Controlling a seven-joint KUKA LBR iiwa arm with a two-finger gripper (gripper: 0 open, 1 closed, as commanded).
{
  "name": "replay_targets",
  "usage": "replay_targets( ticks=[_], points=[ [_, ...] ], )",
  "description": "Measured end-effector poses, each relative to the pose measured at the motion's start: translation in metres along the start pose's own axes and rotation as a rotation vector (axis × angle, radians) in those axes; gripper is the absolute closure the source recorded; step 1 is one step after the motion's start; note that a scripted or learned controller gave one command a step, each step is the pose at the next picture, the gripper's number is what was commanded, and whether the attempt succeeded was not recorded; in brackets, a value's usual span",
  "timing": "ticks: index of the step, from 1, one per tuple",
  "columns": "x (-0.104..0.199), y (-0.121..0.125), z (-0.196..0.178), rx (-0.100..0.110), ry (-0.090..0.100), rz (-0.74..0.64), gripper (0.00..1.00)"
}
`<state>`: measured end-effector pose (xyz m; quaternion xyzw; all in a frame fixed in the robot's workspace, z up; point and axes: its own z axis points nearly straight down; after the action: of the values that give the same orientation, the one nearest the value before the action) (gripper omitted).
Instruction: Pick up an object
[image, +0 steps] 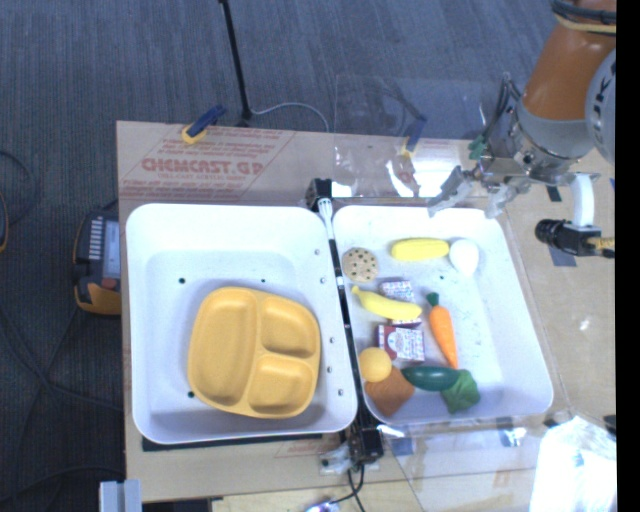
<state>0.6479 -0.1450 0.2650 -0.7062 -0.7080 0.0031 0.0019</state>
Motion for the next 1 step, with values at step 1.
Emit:
replay_targets(
  ticks=[1],
  points=[
    [0.0268,-0.0429,0.123,0.015,0.004,-0.048,0.0]
  ],
)
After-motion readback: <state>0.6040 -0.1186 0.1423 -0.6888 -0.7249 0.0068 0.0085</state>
